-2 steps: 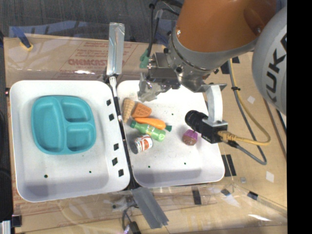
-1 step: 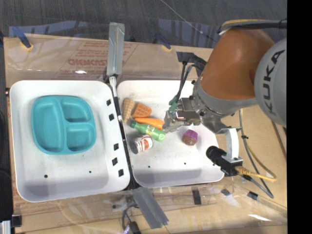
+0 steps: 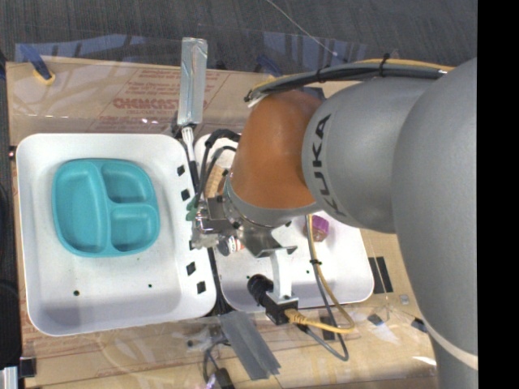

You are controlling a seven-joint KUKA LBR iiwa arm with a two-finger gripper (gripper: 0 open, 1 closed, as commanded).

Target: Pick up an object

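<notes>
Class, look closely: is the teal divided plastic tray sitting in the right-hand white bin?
No. The teal divided plastic tray lies in the left shallow white bin, away from the grey arm.

Teal tray (image 3: pixel 104 207) in left bin (image 3: pixel 49 298) — arm (image 3: pixel 365 160) (grey, orange-banded) over right bin (image 3: pixel 349 286)

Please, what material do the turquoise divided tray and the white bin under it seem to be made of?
Turquoise tray: probably moulded plastic, matte, judging by its even colour and rounded compartments. White bin: likely thin formed plastic, slightly glossy, with soft rounded corners.
</notes>
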